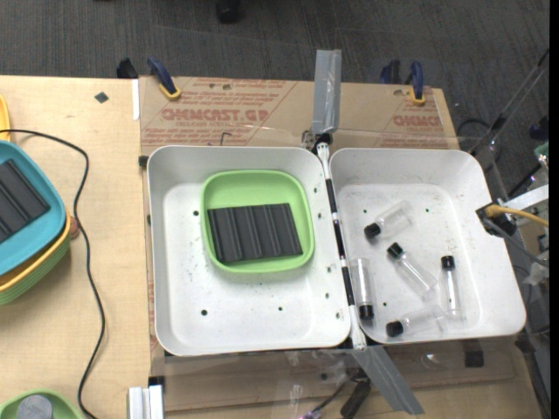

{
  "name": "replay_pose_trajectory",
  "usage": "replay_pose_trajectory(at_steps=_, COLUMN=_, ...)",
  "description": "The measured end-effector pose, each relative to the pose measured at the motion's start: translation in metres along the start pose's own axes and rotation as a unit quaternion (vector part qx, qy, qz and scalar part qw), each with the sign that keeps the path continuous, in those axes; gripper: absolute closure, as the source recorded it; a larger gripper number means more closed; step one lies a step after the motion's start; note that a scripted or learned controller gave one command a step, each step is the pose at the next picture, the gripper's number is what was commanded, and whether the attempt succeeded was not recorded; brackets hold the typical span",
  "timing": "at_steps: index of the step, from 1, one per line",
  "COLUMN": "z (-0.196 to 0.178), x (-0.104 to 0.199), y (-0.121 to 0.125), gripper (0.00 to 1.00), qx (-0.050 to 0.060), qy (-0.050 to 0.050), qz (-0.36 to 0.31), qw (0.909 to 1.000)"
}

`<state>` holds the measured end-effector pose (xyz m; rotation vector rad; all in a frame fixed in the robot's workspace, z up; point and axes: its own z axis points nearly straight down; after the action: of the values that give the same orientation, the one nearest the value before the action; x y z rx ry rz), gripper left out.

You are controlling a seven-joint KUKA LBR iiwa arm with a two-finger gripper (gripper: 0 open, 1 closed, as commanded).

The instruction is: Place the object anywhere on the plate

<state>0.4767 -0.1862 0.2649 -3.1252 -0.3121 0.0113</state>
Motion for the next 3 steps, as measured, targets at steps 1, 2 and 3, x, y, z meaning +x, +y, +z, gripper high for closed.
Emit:
replay_pose_trajectory(at_steps=1, z=0.019, x=0.006, y=-0.029, gripper=0.00, qx=0.000, qy=0.000, qz=-0.002, qw=1.0000)
replay_pose_trajectory(at_steps=2, z=0.017, x=-0.004, y=0.023, gripper=0.00, qx=0.000, qy=0.001, qz=0.000, qw=1.0000)
replay_pose_trajectory(at_steps=3, z=0.011, x=0.007, y=-0.031, gripper=0.00, qx=0.000, qy=0.001, qz=-0.002, qw=1.0000)
